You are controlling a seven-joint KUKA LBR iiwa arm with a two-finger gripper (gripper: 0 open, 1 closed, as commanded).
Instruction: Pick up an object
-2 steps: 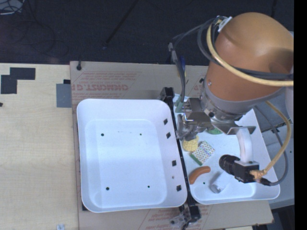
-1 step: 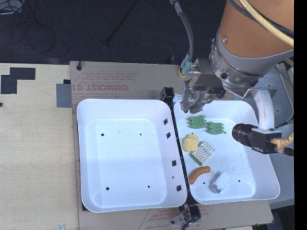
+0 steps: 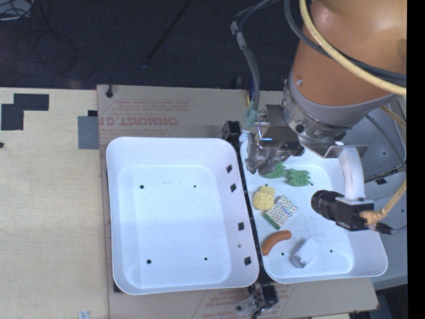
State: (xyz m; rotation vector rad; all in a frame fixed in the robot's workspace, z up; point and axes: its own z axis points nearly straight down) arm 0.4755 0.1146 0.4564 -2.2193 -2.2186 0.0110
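Green toy (image 3: 273, 173): my likeliest target. It lies in the far left corner of the right bin (image 3: 372, 271), close to the wall shared with the left bin (image 3: 172, 224).
Claw (image 3: 260, 161): low over that corner, right at the green toy's near end. From this slant I cannot tell how wide it stands, or whether it has hold of anything.
Neighbours: a second green toy (image 3: 299, 177) lies just beside the first, on its right. A yellow corn cob (image 3: 263, 197) and a checked packet (image 3: 281, 211) lie nearer the camera, and beyond them an orange sausage (image 3: 275, 240) and a grey block (image 3: 302, 253).
Bench (image 3: 46, 211): carries both bins side by side.
Done: as I judge it, the approach. I am down in the bin and on top of a thing.
Left: the grasp itself is unproven and nothing is raised. Every thing rests on the bin floor.
Risk: the corner is tight, so the wall may block a clean close.
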